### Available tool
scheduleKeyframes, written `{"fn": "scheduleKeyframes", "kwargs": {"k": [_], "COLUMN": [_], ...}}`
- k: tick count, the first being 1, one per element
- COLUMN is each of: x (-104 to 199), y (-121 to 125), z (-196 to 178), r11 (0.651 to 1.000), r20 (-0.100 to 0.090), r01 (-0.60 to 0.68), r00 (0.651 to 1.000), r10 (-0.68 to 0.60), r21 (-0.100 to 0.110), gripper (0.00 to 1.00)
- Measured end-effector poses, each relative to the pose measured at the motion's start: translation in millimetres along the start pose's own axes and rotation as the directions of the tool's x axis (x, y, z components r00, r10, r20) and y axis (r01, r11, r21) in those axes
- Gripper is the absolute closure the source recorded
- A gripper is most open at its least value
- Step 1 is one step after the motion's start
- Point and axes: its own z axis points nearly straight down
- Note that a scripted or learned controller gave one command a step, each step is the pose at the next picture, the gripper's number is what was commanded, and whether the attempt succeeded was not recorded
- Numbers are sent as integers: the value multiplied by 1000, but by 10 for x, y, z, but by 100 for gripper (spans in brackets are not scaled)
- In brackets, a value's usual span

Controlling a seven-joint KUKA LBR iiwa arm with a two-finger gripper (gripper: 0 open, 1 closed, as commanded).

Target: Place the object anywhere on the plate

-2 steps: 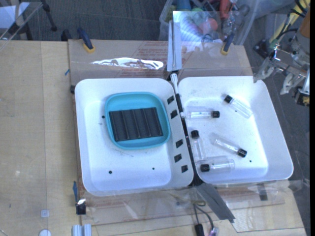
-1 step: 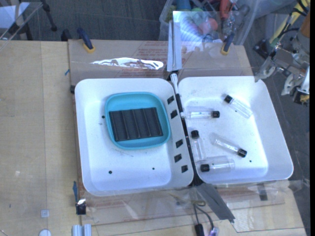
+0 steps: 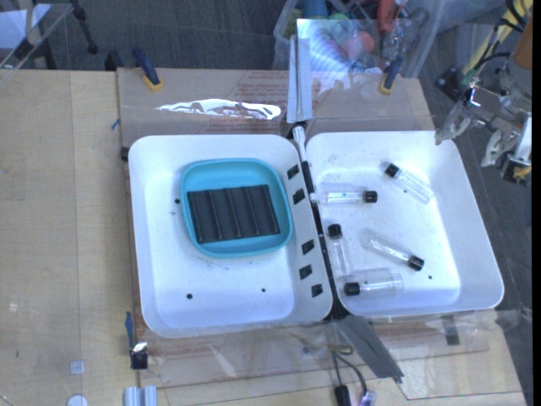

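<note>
Wooden bench (image 3: 59,227) bears two white bins: left holds a blue ridged plate (image 3: 235,207), right five clear black-capped vials (image 3: 372,286). Gripper (image 3: 499,134) at upper right.

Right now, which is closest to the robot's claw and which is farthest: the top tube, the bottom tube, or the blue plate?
From the gripper at the right edge:
1. Top tube, right bin, upper part.
2. Bottom tube, right bin, front.
3. Blue plate, left bin.

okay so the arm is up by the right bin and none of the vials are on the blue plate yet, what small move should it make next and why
Probably bring the hand left and down over the nearest vial. The hand sits outside the right bin's far right corner, holding nothing visible, all five vials lie in that bin, and the plate in the left bin has none.
</note>
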Motion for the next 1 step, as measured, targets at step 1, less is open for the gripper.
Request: {"fn": "scheduleKeyframes", "kwargs": {"k": [1], "x": [22], "y": [-8], "z": [-86], "r11": [999], "r20": [-2], "r01": [-40], "r00": [999], "r10": [40], "r21": [-5], "gripper": [0]}}
